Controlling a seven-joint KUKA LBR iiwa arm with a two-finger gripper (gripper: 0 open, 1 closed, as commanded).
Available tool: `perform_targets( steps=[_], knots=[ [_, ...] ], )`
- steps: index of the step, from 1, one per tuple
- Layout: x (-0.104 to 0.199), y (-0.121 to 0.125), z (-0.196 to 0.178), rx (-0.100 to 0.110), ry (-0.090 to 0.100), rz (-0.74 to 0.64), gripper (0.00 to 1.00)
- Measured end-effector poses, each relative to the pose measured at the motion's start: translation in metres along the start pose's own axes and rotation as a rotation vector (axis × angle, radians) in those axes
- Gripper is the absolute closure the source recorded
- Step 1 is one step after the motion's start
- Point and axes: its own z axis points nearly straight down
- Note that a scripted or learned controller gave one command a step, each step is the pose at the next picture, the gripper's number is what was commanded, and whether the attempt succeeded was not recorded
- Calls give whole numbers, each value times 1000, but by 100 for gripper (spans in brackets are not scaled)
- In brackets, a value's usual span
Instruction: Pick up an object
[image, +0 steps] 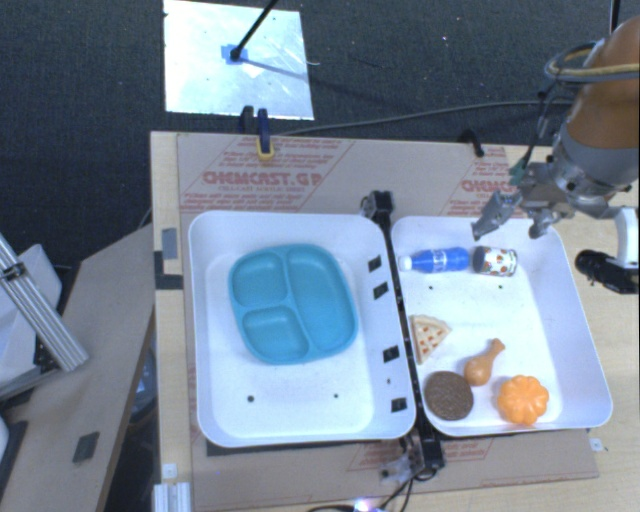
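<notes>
Claw (518, 216): spread wide, grasping nothing, just above the can (494, 261).
Advice: drop straight, straddle the can, avoid the bottle (437, 261) beside it.

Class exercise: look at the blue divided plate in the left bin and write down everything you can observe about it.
The blue divided plate is a rounded rectangle in light turquoise, plastic by its look. Raised ridges split it into three compartments: one long section on its right and two smaller ones on its left. All three hold nothing. It lies flat, right side up and slightly rotated, near the middle of the left bin, resting on the bin's floor with nothing else touching it.
</notes>
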Motion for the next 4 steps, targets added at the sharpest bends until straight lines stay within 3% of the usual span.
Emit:
perform_targets(
  steps=[1,4],
  knots=[
    [0,2,-7,-11,-1,-2,0],
    [4,19,146,-9,-1,-1,0]
  ],
)
